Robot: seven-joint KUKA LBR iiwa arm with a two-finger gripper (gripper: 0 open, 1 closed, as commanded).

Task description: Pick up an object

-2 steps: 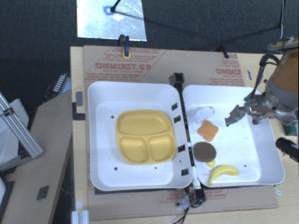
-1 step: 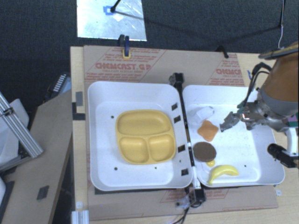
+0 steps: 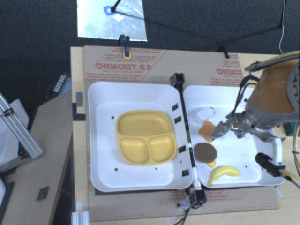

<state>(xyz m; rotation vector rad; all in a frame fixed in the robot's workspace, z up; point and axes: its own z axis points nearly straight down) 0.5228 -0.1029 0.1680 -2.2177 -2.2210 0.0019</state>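
Camera view: cardboard-topped bench (image 3: pixel 154 62), dark carpet (image 3: pixel 197 13); claw (image 3: pixel 216 133) state can't tell.

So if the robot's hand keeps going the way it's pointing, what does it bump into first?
Probably the orange piece. The hand points left and a bit downward, with its tip right at that piece's edge. How high it hangs above the right bin is hard to judge.

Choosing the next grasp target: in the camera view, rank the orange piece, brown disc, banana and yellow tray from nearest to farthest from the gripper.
1. Orange piece, right bin, right beside the gripper.
2. Brown disc, just below it, near the divider.
3. Banana, at the right bin's front edge.
4. Yellow tray, across the divider in the left bin.
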